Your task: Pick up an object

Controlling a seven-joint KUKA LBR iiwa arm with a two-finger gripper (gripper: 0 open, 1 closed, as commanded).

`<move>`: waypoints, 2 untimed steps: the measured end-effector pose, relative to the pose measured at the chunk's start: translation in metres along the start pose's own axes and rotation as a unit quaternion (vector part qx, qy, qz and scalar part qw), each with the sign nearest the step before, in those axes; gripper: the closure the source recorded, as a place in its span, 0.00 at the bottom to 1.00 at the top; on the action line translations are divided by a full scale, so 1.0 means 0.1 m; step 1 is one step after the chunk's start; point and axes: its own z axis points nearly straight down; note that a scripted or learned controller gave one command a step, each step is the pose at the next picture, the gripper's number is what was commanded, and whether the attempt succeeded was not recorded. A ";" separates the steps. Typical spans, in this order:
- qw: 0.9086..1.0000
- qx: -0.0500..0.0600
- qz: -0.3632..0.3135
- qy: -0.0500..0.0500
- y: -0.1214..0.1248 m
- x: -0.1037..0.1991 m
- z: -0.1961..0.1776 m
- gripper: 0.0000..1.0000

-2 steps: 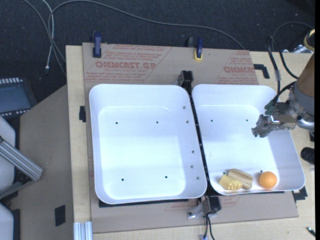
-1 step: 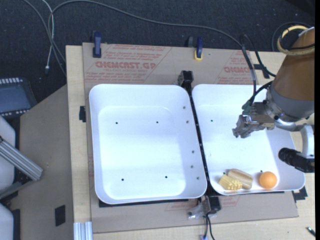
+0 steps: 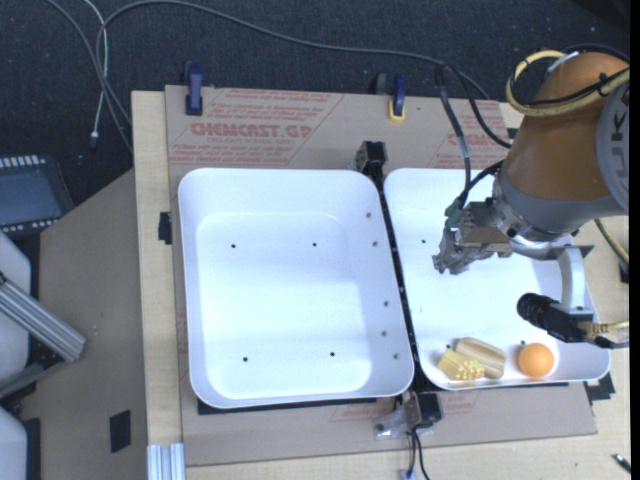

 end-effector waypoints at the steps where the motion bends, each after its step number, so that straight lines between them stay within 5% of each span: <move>1: 1.000 0.000 0.000 0.000 0.04 0.47 0.13 1.00; 2: 1.000 0.000 0.000 0.000 0.08 0.89 0.14 1.00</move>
